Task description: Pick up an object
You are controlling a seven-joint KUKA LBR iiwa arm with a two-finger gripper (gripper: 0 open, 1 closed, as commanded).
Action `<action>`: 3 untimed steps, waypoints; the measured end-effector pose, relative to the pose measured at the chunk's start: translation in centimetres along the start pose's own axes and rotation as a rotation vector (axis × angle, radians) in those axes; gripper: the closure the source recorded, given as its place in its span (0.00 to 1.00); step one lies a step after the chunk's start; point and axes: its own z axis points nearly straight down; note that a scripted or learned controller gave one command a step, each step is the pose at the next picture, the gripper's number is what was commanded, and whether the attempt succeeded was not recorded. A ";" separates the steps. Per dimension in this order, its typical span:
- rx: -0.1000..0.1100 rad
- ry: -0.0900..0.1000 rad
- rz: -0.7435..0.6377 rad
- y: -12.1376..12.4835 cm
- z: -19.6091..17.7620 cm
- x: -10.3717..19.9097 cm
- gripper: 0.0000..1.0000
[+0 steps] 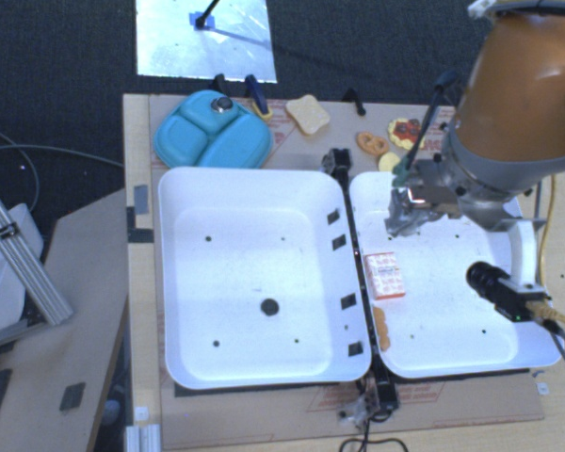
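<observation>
I am hovering my hand (402, 217) over the right bin (452, 347), its grip impossible to tell from here, and judging the approach step: next I need to drop onto the small box (385, 275) near the divider.

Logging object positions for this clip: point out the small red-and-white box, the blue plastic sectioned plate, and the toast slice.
small red-and-white box (385, 275), camera view, top face
blue plastic sectioned plate (213, 132), camera view, central ridge
toast slice (308, 114), camera view, middle
</observation>
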 end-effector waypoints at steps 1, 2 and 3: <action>0.016 -0.001 -0.005 6.2 11.1 7.0 1.00; -0.004 -0.001 -0.001 12.0 -1.4 6.0 1.00; 0.018 -0.001 -0.002 4.2 0.4 10.2 1.00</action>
